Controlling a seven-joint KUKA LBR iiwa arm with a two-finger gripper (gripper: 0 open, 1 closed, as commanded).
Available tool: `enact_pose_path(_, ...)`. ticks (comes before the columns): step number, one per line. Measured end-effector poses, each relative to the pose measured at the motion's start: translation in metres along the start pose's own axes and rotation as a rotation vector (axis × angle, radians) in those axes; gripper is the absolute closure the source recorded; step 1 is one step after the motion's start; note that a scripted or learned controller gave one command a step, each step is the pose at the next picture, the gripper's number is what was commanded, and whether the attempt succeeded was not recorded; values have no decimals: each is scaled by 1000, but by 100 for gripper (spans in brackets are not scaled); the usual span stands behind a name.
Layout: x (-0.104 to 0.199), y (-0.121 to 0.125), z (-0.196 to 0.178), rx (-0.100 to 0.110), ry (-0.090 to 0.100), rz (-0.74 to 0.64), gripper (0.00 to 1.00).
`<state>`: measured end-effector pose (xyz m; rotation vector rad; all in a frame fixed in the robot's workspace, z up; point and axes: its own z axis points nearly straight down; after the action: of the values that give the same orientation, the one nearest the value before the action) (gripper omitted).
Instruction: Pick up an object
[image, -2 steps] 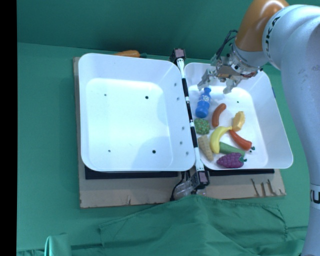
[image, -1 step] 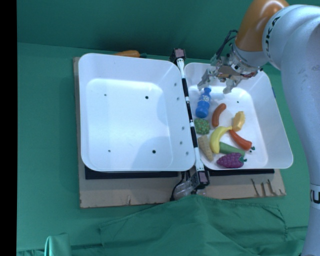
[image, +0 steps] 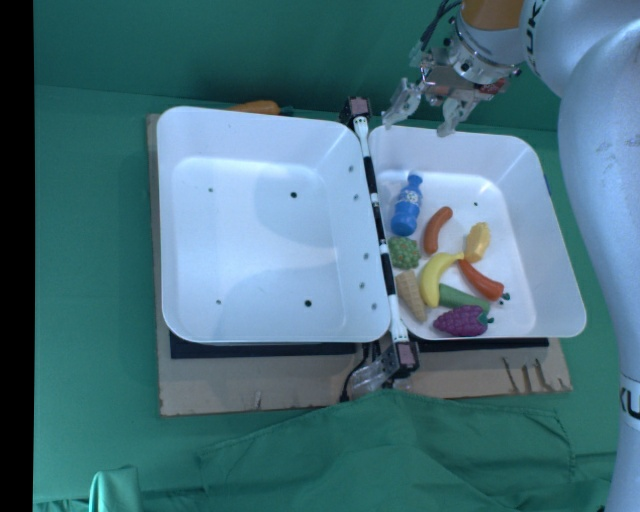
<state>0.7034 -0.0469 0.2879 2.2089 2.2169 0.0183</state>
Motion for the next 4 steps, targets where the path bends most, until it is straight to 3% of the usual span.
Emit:
enact_pose_path(1,-4,-3,6,11,-1,5,0)
enact_pose_path(2,47,-2,6,13,1,1,0)
enact_pose_path(4,44,-2,6,13,-1,5,0)
